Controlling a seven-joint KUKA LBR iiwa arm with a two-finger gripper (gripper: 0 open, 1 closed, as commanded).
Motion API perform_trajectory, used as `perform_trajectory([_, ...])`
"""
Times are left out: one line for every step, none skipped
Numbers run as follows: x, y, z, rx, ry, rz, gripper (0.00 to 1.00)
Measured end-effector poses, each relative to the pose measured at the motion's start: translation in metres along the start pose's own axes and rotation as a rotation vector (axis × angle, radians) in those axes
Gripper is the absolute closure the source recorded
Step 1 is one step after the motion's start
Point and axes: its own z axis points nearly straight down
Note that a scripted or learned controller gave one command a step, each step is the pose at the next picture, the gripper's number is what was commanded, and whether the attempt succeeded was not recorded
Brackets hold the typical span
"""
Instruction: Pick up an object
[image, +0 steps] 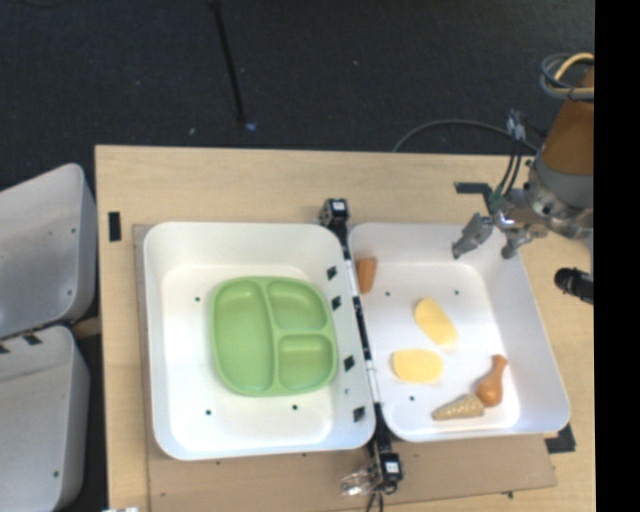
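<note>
Pincer (492, 240) open, fingers spread, nothing between them; positioned over far right corner of right bin (530, 330). Objects all nearer camera than pincer: two yellow pieces (435, 321) (417, 365) below and left, drumstick (492, 380) and cone (458, 407) further below. Orange piece (366, 273) well left, by bin divider. Green tray (273, 335) in left bin (180, 300), far left.

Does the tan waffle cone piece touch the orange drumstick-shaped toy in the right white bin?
Cannot tell. In the camera view the tan waffle cone piece and the orange drumstick-shaped toy meet at the cone's right end, but no gap or contact is plain.
</note>
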Motion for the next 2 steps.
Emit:
perform_trajectory([0.006, 0.004, 0.046, -0.001, 0.000, 0.000, 0.00])
perform_trajectory([0.006, 0.004, 0.098, 0.000, 0.000, 0.000, 0.00])
